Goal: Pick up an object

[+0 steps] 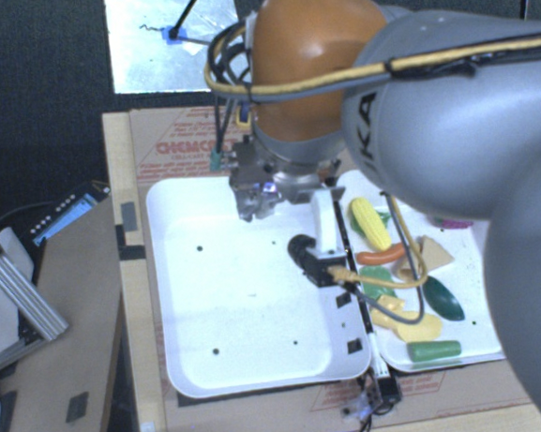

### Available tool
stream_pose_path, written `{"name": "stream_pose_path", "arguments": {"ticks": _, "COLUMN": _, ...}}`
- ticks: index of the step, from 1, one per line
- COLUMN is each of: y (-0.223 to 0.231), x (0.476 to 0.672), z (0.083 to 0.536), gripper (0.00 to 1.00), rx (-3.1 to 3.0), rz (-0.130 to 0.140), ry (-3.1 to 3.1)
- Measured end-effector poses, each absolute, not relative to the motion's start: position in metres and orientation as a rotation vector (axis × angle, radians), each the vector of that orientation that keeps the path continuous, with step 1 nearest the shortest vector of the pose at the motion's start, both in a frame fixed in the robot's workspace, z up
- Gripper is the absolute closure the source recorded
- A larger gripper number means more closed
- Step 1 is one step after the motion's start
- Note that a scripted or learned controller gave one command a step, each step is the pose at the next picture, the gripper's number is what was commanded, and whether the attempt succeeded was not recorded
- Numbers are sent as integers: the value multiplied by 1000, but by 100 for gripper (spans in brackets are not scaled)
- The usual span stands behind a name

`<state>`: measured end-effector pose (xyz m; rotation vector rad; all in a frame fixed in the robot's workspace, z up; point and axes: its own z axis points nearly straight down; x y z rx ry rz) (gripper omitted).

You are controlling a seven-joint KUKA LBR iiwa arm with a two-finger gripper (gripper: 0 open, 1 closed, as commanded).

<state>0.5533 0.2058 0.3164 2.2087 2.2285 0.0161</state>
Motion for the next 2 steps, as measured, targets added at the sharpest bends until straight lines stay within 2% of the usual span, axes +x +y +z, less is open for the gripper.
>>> {"name": "stream_pose_path", "arguments": {"ticks": 1, "y": 202, "x": 552, "z": 325, "gripper": 100, "rx": 2211, "rz": 6, "ry": 2229}}
{"name": "stream_pose_path", "arguments": {"ticks": 2, "y": 202, "x": 552, "z": 335, "gripper": 100, "rx": 2206, "rz": 8, "ry": 2234}}
